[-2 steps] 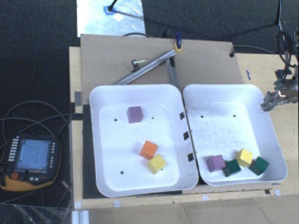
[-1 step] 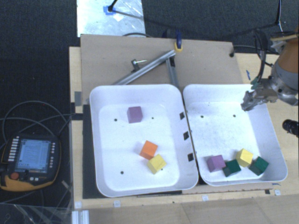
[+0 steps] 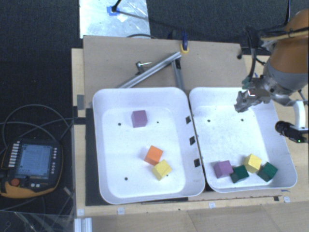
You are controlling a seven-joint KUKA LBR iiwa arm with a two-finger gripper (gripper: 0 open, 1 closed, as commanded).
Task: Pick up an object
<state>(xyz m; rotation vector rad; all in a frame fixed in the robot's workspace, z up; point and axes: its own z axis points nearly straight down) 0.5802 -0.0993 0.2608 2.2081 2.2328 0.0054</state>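
The left bin [image 3: 104,144] holds a purple cube [image 3: 139,118], an orange cube [image 3: 153,154] and a yellow cube [image 3: 162,169] touching the orange one. Along the near side of the right bin [image 3: 227,124] lie a purple cube [image 3: 223,168], a dark green cube [image 3: 239,173], a yellow cube [image 3: 252,163] and another green cube [image 3: 267,170]. My gripper [image 3: 245,102] hangs over the far right part of the right bin, well away from the cubes, with nothing seen in it.
A metal bar [image 3: 149,70] lies on the cardboard behind the bins. A teach pendant [image 3: 30,166] with cables sits on the floor at the left. A silver sheet [image 3: 113,11] lies at the top.
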